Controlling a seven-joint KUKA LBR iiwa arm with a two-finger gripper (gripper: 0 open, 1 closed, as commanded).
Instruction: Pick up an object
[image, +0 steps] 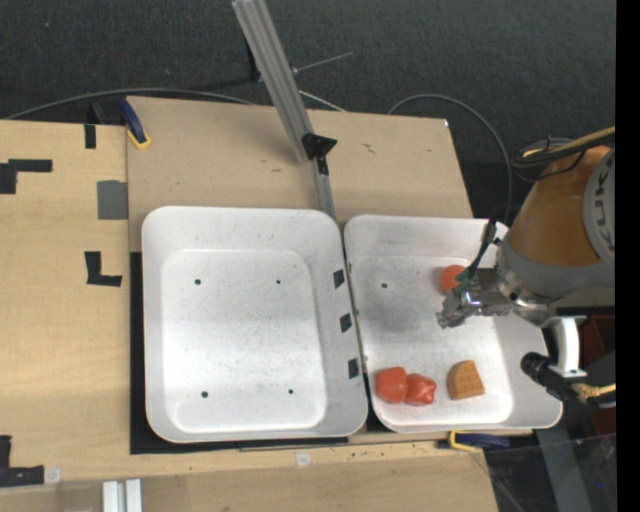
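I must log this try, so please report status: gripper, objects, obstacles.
Gripper low in right bin, beside orange-red piece. Nothing seen between fingers. Red pieces and tan block near front wall, apart from gripper.

Grey arm reaching in from right, wrist angled down, gripper (452, 312) low

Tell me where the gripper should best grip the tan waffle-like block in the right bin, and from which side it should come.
Probably from straight above, closing on the two flat sides of the tan block. It lies flat, apart from the red pieces, though near the bin's front wall.
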